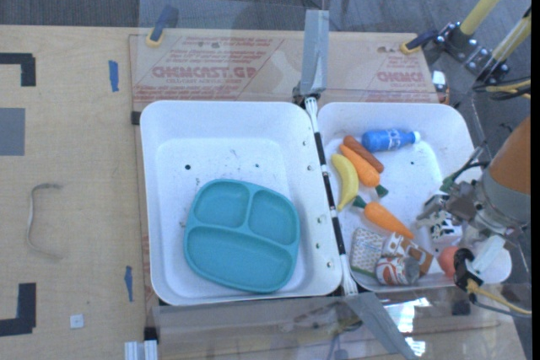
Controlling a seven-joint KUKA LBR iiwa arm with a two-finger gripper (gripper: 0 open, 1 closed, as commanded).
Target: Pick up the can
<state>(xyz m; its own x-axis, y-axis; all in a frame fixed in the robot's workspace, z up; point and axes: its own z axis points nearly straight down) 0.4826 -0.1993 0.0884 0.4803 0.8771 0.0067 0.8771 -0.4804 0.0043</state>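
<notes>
2 white bins (169,122), shallow, smooth plastic, side by side. Left bin: 1 teal plate (243,235) w/ 3 compartments. Right bin: 1 blue bottle (390,139), 1 banana (345,180), 1 hot dog (363,153), 2 carrots (389,220), 1 can (396,269), red-and-white, lying on its side at the front edge. Gripper (447,225) at right bin's right side, near the can, up-right of it, not touching; open or closed: can't tell.
</notes>
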